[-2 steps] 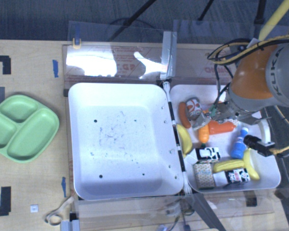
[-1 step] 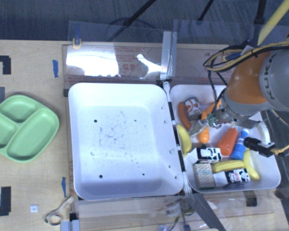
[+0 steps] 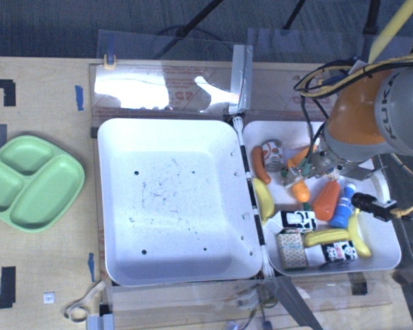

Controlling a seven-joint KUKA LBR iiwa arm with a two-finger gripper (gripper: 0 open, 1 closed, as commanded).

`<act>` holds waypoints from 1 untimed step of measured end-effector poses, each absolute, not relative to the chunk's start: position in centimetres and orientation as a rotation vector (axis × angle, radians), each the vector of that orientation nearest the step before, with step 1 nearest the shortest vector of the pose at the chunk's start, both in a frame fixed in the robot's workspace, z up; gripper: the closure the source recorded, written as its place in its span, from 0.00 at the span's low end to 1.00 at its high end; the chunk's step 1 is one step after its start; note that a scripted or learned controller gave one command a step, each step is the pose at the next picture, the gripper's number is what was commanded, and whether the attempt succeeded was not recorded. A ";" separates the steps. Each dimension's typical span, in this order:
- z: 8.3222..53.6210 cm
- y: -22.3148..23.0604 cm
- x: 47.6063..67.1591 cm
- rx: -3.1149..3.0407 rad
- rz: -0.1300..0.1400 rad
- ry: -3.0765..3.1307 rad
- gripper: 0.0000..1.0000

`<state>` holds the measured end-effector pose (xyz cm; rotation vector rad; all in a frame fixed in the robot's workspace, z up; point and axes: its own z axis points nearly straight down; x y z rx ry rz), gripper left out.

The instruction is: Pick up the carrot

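The carrot (image 3: 301, 190), a short orange piece with a green top pointing up-left, lies in the right bin (image 3: 385, 253) near its middle. It rests between a yellow banana (image 3: 263, 198) on its left and an orange bottle (image 3: 325, 199) on its right. My gripper (image 3: 314, 165) hangs from the grey and orange arm (image 3: 361, 119) just above and to the right of the carrot, low over the bin. Dark gripper parts and cables hide the gap at its tip. Nothing shows as lifted.
The right bin is crowded: a reddish sausage (image 3: 260, 165), a can (image 3: 272, 153), a blue bottle (image 3: 341, 208), a second banana (image 3: 332, 237) and small boxes (image 3: 299, 219). The left bin (image 3: 172, 191) sits alongside. A green divided plate (image 3: 33, 182) lies far left.
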<state>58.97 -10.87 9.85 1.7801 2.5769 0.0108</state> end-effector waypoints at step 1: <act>22.0 -11.8 57.1 2.127 0.001 2.311 1.00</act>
